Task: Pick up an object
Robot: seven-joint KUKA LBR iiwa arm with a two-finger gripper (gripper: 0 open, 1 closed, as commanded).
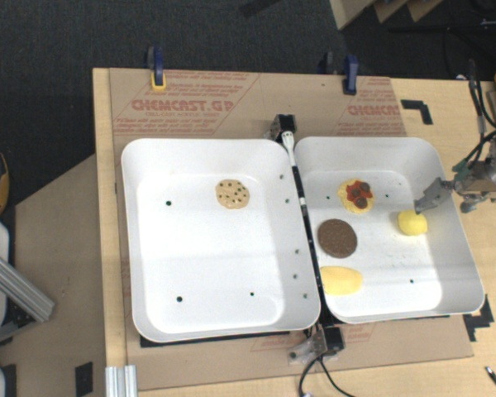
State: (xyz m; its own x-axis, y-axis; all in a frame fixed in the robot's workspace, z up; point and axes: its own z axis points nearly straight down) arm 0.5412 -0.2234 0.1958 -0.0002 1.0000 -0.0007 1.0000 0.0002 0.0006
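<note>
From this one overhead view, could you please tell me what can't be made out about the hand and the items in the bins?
- Hand: small and blurred above the yellow ball; contact between them is unclear.
- Arm: cut off by the right edge.
- Red-topped piece: too small to identify.
- Brown disc and yellow lump: undersides hidden in the right bin.

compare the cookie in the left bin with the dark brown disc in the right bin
The cookie is pale tan with dark specks; the brown disc is a uniform dark brown. The cookie looks smaller than the disc. The cookie lies alone in the left bin; the disc sits among other items in the right bin. Both are round, flat and lie face up.
</note>
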